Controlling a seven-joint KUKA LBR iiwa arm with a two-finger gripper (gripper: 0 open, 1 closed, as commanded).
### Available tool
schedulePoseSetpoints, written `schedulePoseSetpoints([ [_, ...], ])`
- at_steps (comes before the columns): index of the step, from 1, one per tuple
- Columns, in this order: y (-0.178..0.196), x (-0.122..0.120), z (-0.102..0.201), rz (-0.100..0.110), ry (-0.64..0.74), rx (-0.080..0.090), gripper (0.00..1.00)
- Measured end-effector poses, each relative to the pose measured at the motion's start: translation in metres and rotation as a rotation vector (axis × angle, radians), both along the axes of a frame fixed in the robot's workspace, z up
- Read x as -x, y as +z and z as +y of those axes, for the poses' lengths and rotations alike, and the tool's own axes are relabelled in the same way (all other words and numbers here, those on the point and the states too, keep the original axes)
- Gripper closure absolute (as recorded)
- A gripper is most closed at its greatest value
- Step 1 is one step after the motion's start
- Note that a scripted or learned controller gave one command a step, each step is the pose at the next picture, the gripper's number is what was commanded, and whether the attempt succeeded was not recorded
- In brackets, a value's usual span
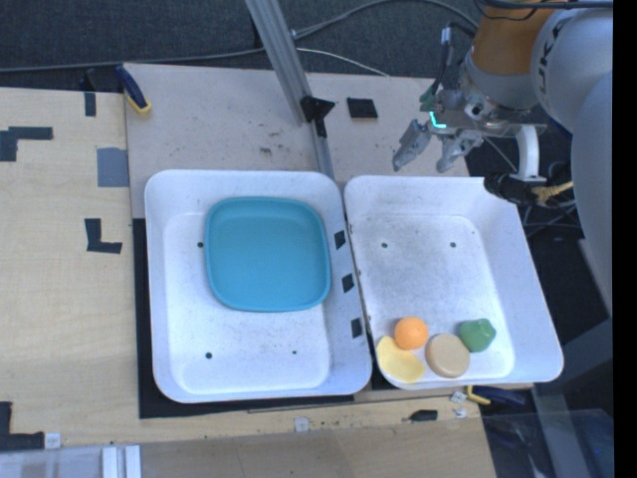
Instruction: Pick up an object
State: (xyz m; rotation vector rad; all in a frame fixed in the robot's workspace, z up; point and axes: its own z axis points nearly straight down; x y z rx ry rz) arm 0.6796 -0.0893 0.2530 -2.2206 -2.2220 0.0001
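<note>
Arm (557, 58): grey, with an orange band above the wrist; it comes in from the right at the top of the view.
Jaws: the gripper (430, 151) hangs above the far rim of the right bin, over bare worktop; its two fingers are spread apart, tips pointing down and to the left, with nothing between them.
Right bin (518, 267): shallow and white, its floor speckled with dark marks; four small things sit bunched at its near edge.
Orange ball (410, 333): round, at the near edge of the right bin, touching the yellow piece.
Yellow piece (397, 362): flat and pale yellow, in the near left corner of the right bin, partly under the orange ball and the tan disc.
Tan disc (447, 355): round and beige, just right of the orange ball, touching the green thing.
Green thing (478, 334): small and lumpy, furthest right of the four.
Gripper to objects: well apart; the four lie at the near edge, the gripper at the far edge.
Left bin (169, 267): shallow and white, side by side with the right bin.
Blue plate (267, 253): squarish with rounded corners, lying flat in the far half of the left bin.
Worktop (60, 267): light wood with dark tape marks; a grey metal post (289, 58) rises at a slant behind the bins.
</note>
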Motion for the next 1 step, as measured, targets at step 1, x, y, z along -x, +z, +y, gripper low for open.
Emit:
schedulePoseSetpoints([
  [1, 0.0, 0.0, 0.0, 0.0, 0.0, 0.0, 0.0],
])
